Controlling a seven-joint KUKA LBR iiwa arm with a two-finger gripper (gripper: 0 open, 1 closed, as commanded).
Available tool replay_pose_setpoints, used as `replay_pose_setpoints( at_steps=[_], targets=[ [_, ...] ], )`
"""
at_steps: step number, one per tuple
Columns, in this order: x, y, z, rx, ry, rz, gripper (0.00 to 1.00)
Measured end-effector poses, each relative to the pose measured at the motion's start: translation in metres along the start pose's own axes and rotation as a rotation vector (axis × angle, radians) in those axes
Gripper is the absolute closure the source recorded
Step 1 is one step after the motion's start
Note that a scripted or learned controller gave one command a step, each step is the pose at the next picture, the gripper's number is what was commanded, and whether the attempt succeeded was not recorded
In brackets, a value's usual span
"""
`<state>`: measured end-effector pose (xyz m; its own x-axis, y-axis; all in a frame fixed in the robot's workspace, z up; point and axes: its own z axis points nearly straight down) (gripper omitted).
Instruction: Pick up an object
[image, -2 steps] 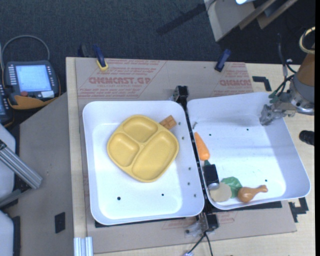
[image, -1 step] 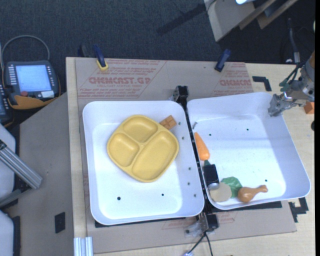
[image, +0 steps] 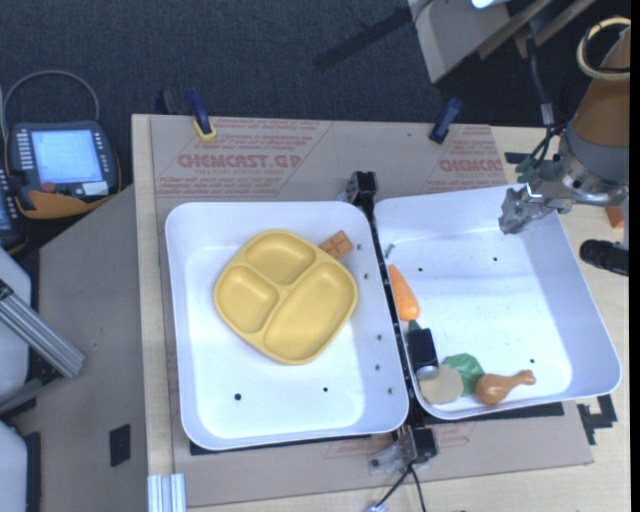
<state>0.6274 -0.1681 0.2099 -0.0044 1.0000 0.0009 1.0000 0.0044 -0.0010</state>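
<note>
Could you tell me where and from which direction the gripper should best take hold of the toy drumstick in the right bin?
I would grip the drumstick at its narrow shank, coming straight down with the fingers across it. It lies flat near the front wall of the right bin, its thick end close beside the green piece, while the shank end lies free.

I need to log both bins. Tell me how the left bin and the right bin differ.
The left bin holds a yellow divided plate with a small brown block at the plate's far edge; the right bin holds several small things: a carrot, a black block, a green piece and a drumstick. The left bin's load sits mid-bin; the right bin's sits along its left wall and near corner. The gripper hangs over the right bin. Both are shallow and white.
</note>
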Motion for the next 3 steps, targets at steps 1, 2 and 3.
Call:
replay_pose_setpoints(
  at_steps=[1, 2, 3],
  targets=[
    [0.055, 0.001, -0.013, -0.001, 0.0, -0.001, 1.0],
    [0.113, -0.002, -0.005, 0.001, 0.0, 0.0, 1.0],
    [0.16, -0.001, 0.0, 0.001, 0.0, 0.0, 1.0]
  ],
)
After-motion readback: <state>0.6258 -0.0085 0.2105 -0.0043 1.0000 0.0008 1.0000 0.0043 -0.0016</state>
